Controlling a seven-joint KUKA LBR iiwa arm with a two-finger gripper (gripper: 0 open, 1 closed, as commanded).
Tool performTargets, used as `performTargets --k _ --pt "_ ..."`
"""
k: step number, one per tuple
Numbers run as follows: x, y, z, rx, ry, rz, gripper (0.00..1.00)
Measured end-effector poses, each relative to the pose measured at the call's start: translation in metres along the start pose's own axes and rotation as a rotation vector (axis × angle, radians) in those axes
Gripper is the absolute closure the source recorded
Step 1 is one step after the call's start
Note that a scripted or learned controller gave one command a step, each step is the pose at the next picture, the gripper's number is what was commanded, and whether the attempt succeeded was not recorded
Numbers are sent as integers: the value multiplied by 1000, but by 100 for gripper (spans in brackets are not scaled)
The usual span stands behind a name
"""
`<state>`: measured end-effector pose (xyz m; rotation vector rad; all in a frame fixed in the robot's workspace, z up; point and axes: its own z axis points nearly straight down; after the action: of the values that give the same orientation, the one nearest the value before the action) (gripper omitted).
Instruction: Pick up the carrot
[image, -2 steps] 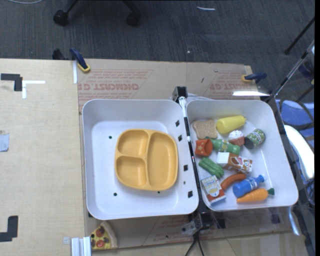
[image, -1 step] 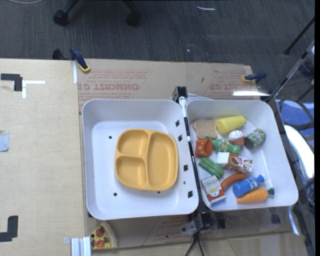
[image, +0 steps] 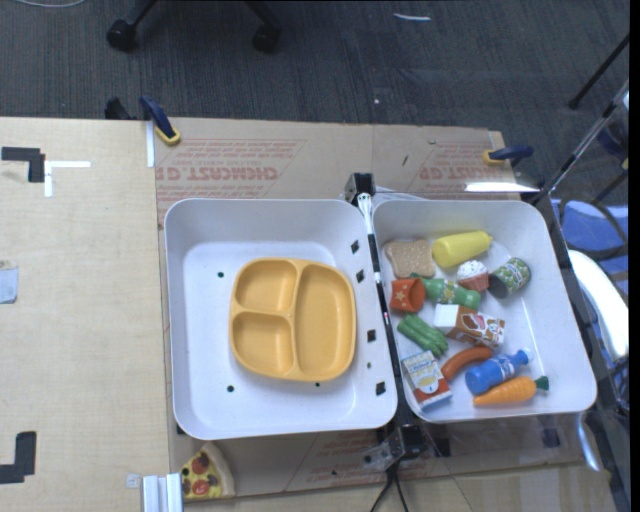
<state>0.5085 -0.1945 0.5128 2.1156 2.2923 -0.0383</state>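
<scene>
Approach step, grasp not begun: carrot (image: 508, 392) lies untouched at right bin's (image: 556, 262) front wall, touching blue bottle (image: 494, 372); pincer state: cannot tell; next needs clean descent.

Two bins side by side on the bench, walls touching. In the left bin (image: 190, 300), a divided plate (image: 294, 318), lying flat near the middle.

In the right bin (image: 560, 300), relative to the carrot (image: 508, 392) at the front edge:
- just behind and touching, a bottle (image: 494, 372);
- to the left, a sausage (image: 466, 361), then a juice carton (image: 425, 378);
- farther back, a pea pod (image: 421, 333);
- at the far back, a bread slice (image: 410, 258) with a lemon-like piece (image: 461, 247) to its right;
- well behind, toward the right wall, a can (image: 511, 276).
</scene>
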Motion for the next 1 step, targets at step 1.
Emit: performTargets --k 1 --pt "-1 3 -7 2 -3 -3 100"
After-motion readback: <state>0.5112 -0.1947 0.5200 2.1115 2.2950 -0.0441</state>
